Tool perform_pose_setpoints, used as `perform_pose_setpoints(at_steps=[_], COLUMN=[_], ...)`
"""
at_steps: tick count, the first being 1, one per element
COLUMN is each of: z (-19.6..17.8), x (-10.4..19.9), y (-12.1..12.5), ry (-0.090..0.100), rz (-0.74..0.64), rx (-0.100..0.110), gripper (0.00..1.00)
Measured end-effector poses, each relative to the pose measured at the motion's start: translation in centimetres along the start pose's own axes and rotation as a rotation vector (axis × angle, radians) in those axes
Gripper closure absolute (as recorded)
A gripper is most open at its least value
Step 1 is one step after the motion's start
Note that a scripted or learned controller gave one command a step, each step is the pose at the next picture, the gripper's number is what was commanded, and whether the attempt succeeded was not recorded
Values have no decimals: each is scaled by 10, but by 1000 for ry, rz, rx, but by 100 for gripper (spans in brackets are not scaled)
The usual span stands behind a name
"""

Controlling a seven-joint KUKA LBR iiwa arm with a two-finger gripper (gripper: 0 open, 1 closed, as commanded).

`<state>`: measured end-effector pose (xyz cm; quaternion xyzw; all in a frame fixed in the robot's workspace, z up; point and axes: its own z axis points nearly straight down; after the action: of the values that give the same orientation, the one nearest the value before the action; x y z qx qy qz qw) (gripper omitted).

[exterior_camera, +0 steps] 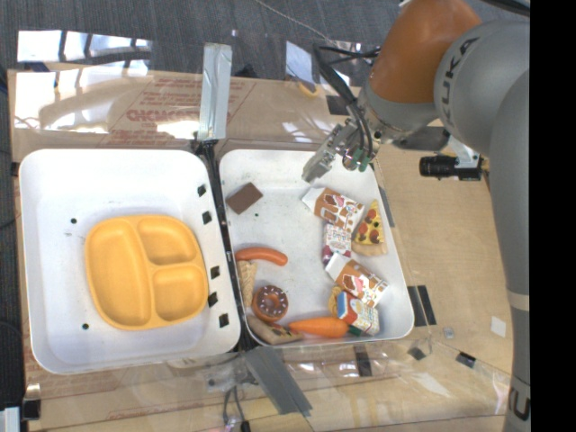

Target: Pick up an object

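My gripper point(335, 154) hangs over the far edge of the right bin point(279, 201), above its upper right part, with nothing seen between its fingers. Below it in that bin lie a carton with a house print point(338, 210) and a pizza slice point(369, 227). Further down are a second carton point(360, 284), a small printed box point(353, 311) and a carrot point(317, 328). A brown square block point(243, 197), a sausage point(262, 256), a chocolate doughnut point(269, 302) and a waffle cone point(247, 279) lie toward the bin's left side.
The left bin point(54, 187) holds a yellow divided tray point(144, 270). Cardboard and a strip of grey tape point(212, 93) lie behind the bins. The arm's orange band point(423, 34) and grey body fill the upper right.
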<state>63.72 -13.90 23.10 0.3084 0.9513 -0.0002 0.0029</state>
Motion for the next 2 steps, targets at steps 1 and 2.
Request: perform_pose_setpoints(at_steps=[1,2], z=[13,42], x=[-22,1], y=[-8,-94], ry=[3,7], rz=[58,83], rx=[2,6], gripper=[100,100])
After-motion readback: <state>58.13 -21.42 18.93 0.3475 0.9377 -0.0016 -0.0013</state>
